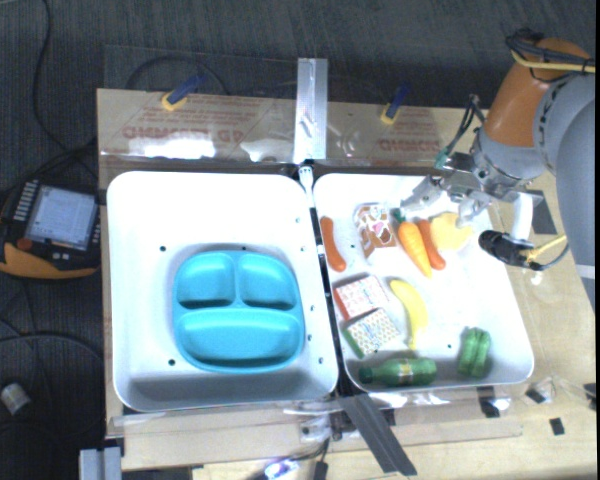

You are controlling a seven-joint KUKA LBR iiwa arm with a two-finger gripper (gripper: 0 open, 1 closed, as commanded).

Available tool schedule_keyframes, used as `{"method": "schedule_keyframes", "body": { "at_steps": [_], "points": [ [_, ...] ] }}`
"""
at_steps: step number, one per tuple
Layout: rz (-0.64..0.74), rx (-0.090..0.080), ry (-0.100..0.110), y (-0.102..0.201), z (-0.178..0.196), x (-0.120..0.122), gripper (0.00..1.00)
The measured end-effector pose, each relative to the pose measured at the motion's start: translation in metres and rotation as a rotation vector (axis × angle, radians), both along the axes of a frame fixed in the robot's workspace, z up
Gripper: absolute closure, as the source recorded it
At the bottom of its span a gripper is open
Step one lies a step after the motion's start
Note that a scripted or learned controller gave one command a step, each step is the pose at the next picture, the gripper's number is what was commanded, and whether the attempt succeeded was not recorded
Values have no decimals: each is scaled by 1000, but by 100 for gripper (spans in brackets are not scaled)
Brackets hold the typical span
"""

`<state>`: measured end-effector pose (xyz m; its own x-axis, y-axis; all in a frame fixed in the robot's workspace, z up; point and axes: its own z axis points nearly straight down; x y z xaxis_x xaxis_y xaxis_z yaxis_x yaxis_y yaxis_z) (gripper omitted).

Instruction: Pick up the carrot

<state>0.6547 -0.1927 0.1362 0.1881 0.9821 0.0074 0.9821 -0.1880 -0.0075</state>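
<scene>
Hovering claw: the grey two-finger gripper (pixel 442 196) hangs over the right shallow white bin (pixel 500 298); its grip state I cannot tell.
Carrot: the tapered orange carrot (pixel 416 247) lies just below the claw.
Neighbours: a yellow rounded piece (pixel 448 232) beside it, a yellow banana (pixel 412 308) below.
Left bin: a blue sectioned plastic tray (pixel 240 308).

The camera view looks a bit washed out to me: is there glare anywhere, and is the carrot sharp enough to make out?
In the camera view, glare whitens the clear plastic sheet behind the bins; the white right bin is bright but keeps faint shadows under the toys; the carrot is slightly soft yet distinct; the tool above it looks blurred.
</scene>
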Motion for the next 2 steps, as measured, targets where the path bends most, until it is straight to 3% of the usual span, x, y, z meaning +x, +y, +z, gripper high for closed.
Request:
{"method": "schedule_keyframes", "body": {
  "at_steps": [1,2],
  "points": [
    [148,-9,-14,22,-48,8,0],
    [148,-9,-14,22,-48,7,0]
  ]
}}
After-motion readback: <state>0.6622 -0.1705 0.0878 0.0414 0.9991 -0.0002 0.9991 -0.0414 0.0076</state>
